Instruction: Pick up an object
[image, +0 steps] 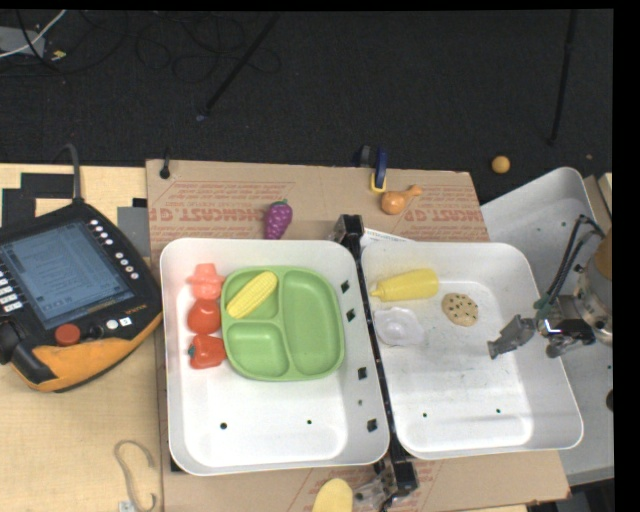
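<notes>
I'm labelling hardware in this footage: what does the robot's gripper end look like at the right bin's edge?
The gripper is small, dark grey metal, with slim angular fingers. Behind it sits a blocky grey wrist part with pale patches. Thin dark cables loop up from it towards the right. Finer markings are too blurred to read.

R bin: yellow bottle (405, 286) lying on its side near top-left corner; clear cup (398, 326) just below it; brown cookie (461, 308) flat, to the right. L bin: green tray (283, 323) w/ corn cob (249, 293) tilted in top-left compartment; red/orange toys (204, 315) beside tray's left edge.
</notes>
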